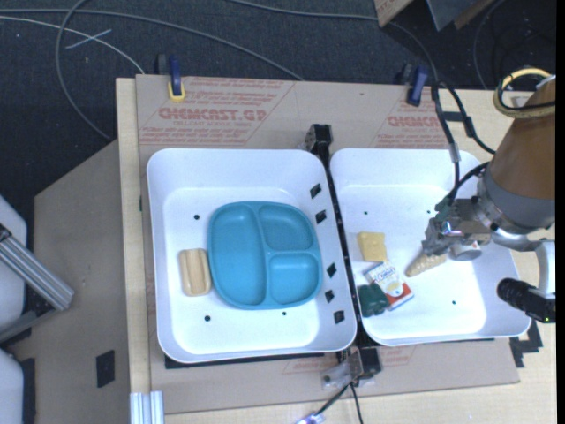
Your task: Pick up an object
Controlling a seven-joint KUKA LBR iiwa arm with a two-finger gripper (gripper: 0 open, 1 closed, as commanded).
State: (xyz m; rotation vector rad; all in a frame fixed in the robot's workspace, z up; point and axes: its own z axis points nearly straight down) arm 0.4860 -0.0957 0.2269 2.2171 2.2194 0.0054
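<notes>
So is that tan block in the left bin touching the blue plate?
Cannot tell. In the camera view the tan block lies right against the left rim of the blue plate, with no plain gap or contact between them.

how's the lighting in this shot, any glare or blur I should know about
Camera view: even, soft light; the white bins look bright, nearly washed out, with faint shadows. The blue plate is sharp; the tool looks slightly soft, its fingers hard to make out.
</notes>
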